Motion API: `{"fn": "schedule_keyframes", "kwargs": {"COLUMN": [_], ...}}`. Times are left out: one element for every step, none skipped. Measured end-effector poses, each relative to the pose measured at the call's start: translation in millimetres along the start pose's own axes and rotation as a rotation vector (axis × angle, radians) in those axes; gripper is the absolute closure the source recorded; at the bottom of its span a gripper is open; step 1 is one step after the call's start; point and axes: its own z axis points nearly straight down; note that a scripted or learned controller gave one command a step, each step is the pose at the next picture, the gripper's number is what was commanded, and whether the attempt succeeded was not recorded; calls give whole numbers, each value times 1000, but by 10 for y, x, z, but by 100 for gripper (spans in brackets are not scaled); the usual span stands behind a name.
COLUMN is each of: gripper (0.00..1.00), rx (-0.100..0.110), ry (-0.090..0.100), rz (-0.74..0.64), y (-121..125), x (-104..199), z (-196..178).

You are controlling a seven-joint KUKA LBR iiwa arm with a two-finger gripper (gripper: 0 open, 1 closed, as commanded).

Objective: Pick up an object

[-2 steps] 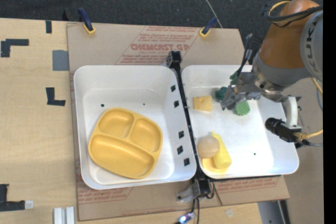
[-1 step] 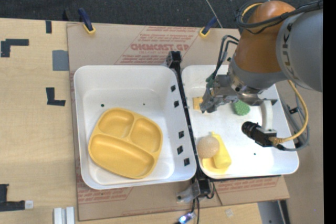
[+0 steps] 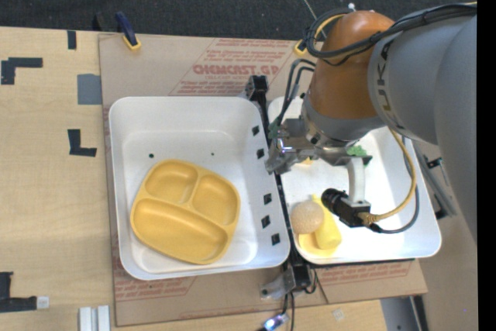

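A yellow divided plate lies in the left bin. In the right bin, near its front left corner, sit a tan round ball-like object and a yellow block touching it. The arm's orange band and grey wrist hang over the right bin's back part. The gripper points down at the bin's left side, just behind the tan object; its fingers are hidden under the wrist. A small green piece peeks out beside the wrist.
A black divider with clips runs between the two bins. A black cable fitting with a yellow cable lies over the right bin. Both bins rest on a cardboard sheet. A blue and yellow clamp holds the sheet's back left corner.
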Motion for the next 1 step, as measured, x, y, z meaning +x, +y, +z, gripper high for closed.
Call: {"fn": "schedule_keyframes", "kwargs": {"gripper": [100], "rx": [1], "ry": [0], "rz": [0], "y": [-246], "x": [521], "z": [46]}}
